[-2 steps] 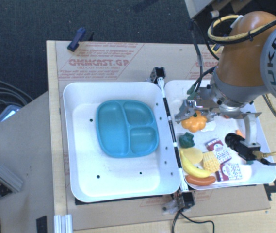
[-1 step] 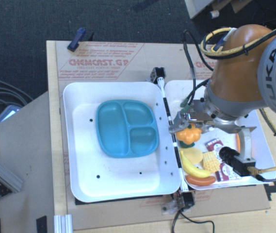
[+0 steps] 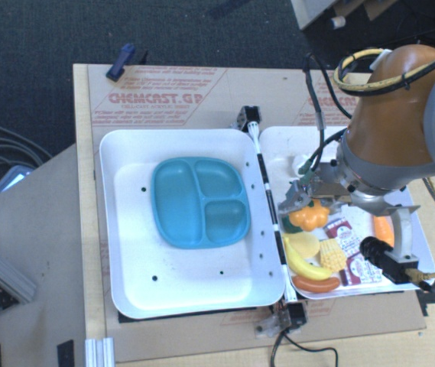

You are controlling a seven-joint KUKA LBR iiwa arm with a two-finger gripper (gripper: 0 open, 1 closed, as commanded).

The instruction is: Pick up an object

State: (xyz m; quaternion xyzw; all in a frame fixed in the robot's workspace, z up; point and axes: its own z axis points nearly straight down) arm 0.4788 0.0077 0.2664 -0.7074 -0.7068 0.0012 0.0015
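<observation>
The right bin (image 3: 278,141) holds several toy foods. An orange pepper-like piece (image 3: 310,217) lies at its left side, with a yellow banana (image 3: 306,261) and a red-brown sausage (image 3: 316,284) in front of it. A yellow ridged piece (image 3: 331,256), a printed packet (image 3: 357,271) and an orange carrot (image 3: 383,230) lie further right. My gripper (image 3: 300,196) hangs low over the bin's left part, directly above and touching or nearly touching the orange piece. The arm's bulk hides the middle and back of this bin.
The left bin (image 3: 118,228) holds a blue divided plate (image 3: 199,202). A black clamp (image 3: 248,116) sits at the back where the bins meet. A blue clip (image 3: 120,62) lies on the cardboard bench top at back left.
</observation>
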